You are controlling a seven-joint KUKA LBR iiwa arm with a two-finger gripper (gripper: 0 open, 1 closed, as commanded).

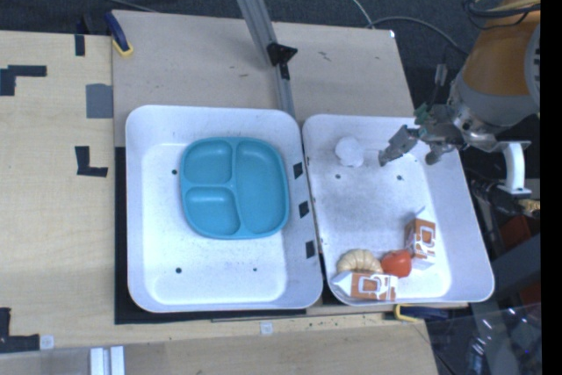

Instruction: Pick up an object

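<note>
jaws (411,148) spread apart over the right bin's (457,189) far end, nothing between them. a small white cup (349,151) sits just left of them. down at the near edge: a croissant (358,260), a red tomato (397,263), two little cartons (421,240). a blue divided plate (234,187) lies in the left bin (149,215).

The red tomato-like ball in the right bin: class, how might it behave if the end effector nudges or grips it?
The red ball looks round and smooth, so it would probably roll or slip. It rests against the croissant and small carton, which may hinder rolling and crowd a grasp.
</note>
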